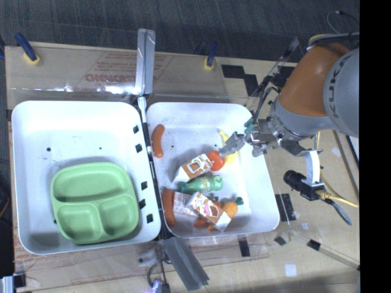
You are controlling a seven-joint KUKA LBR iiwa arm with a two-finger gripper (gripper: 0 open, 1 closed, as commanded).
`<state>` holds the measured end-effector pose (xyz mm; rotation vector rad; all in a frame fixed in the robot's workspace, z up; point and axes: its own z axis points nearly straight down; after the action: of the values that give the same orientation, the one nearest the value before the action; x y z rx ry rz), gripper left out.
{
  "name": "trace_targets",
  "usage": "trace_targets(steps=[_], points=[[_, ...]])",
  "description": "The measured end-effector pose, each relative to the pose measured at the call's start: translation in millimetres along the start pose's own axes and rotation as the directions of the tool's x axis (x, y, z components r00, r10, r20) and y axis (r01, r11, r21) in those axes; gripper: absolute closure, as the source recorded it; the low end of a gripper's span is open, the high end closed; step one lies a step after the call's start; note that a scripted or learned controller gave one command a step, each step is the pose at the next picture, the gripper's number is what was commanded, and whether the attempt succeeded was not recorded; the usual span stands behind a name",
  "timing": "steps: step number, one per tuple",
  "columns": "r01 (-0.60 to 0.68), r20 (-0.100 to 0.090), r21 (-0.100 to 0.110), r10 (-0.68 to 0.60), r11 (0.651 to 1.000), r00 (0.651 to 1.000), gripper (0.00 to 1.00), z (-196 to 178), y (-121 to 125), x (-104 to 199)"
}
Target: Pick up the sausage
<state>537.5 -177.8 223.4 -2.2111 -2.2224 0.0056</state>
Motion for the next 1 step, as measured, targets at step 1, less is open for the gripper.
trace_targets(steps=[1], points=[[0.262, 0.005, -0.011, -0.262, 0.965, 0.965, 0.00, 105.6, 25.1, 61.9]])
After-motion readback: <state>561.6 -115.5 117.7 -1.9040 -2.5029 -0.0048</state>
